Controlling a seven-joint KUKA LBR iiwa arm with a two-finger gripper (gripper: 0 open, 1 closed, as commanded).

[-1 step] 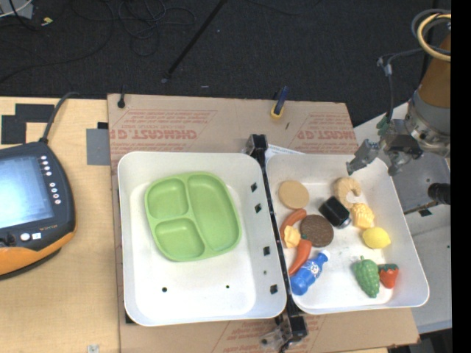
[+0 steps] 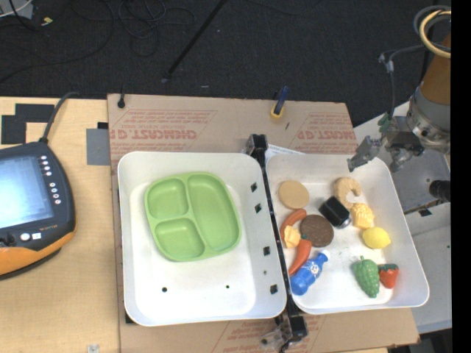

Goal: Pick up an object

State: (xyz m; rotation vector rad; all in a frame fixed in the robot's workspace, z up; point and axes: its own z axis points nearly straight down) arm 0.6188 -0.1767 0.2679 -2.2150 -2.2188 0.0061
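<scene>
Two shallow white bins sit side by side on a sheet of brown cardboard. The left bin holds a green divided plate with three compartments, lying flat toward the bin's upper middle. The right bin holds a scatter of toy food: a tan round cookie near the upper left, a dark brown cookie below it, an orange sausage and an orange carrot along the left wall, and a blue bottle just beside the carrot. A black block lies near the middle, touching a pale doughnut-like piece above it, though that one's shape is hard to make out. Right of these are a yellow lumpy piece, a lemon, a green vegetable and a small red piece touching it.

The gripper hangs over the right bin's upper right corner, its jaws spread apart with nothing between them, well clear of the toys.

A tablet controller rests on the bench to the left
</scene>
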